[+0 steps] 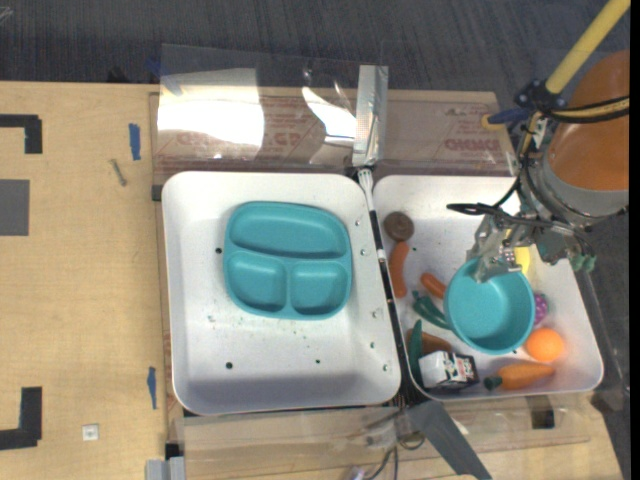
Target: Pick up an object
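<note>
Carrot (522,374): smooth orange taper lying at the near edge of the right bin (590,298), beside a round orange ball (546,345).
Packet (446,368): small white-and-black item, near left in the right bin.
Bowl (490,309): round, glossy teal plastic, tilted, its far rim caught between the pincer's fingers.
Pincer (492,260): closed on the bowl's far rim, pointing down and leftward.
Arm (585,158): grey wrist, orange band above, reaching in from the right.
Divided plate (288,259): teal, three-compartment, flat in the left bin (190,338).
Bench (70,298): pale wood.
</note>
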`<state>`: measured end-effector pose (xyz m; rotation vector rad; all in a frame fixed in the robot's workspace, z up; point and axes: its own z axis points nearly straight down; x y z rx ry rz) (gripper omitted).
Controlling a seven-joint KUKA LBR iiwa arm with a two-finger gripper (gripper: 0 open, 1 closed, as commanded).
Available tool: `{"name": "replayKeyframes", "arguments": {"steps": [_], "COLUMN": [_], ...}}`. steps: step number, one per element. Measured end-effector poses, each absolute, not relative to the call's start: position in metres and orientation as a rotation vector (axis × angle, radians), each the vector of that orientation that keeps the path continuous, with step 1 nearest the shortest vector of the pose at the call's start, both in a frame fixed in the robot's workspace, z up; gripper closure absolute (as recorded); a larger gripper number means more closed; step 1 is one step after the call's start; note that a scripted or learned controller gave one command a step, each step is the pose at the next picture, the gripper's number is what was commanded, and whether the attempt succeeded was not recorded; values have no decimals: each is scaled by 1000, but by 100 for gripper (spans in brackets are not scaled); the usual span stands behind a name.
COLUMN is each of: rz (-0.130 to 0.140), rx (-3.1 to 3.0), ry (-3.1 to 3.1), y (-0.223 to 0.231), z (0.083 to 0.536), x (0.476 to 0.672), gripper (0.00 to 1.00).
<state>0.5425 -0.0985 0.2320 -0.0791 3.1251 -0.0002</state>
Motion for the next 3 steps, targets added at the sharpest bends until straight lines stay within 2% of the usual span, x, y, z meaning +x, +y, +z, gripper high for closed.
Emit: {"name": "replayKeyframes", "arguments": {"steps": [1,2,3], "rz": [0,-4,-14], "rx": [-103,-169,-291], "ry": [3132,3119,3101], "y": [-121,-139,-142], "z": [258,104,95], "x": [668,672,555], "gripper": [100,100,100]}}
